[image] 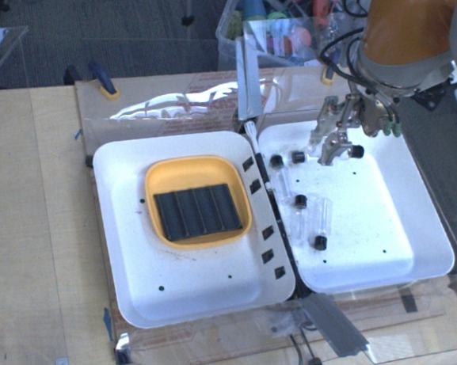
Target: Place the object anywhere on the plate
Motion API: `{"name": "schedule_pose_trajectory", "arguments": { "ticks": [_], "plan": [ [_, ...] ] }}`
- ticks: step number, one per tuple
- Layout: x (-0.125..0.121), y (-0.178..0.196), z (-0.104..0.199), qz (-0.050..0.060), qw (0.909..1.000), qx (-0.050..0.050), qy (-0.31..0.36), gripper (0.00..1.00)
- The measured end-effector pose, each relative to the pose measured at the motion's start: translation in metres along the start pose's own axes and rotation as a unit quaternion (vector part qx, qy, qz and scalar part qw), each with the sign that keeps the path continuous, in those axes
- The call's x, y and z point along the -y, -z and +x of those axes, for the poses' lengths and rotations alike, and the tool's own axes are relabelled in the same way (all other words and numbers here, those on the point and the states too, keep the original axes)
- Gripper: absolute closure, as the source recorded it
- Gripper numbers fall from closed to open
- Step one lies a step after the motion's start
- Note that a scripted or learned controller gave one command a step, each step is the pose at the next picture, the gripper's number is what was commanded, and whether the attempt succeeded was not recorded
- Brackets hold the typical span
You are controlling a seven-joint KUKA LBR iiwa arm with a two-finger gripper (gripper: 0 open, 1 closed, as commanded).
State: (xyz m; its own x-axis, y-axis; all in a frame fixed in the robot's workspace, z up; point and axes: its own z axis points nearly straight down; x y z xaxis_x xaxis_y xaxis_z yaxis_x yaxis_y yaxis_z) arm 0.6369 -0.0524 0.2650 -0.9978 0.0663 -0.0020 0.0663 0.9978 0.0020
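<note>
A black ridged rectangular block (198, 212) lies flat inside the yellow plate (158, 180), which sits in the left bin (132, 265). My gripper (332, 141) hangs over the back of the right bin (400, 234), well to the right of the plate and apart from the block. Its metal fingers stand open with nothing between them.
Several small clear pieces with black caps lie in the right bin, such as one (300, 202) near its middle and another (320, 242) lower down. A clear box of colourful items (286, 22) stands behind the bins. A raised divider (265, 214) separates the two bins.
</note>
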Motion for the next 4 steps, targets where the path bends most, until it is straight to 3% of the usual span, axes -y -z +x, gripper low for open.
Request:
{"name": "schedule_pose_trajectory", "arguments": {
  "ticks": [1,2,3,4],
  "plan": [
    [0.016,0.113,-0.022,0.0,0.9954,0.004,0.096,1.0],
    [0.045,-0.037,-0.008,0.0,0.9895,0.001,0.144,1.0],
    [0.038,0.01,-0.034,0.0,0.9813,0.003,0.192,1.0],
    [0.069,-0.054,-0.011,0.0,0.9675,0.001,0.253,1.0]
  ]
}}
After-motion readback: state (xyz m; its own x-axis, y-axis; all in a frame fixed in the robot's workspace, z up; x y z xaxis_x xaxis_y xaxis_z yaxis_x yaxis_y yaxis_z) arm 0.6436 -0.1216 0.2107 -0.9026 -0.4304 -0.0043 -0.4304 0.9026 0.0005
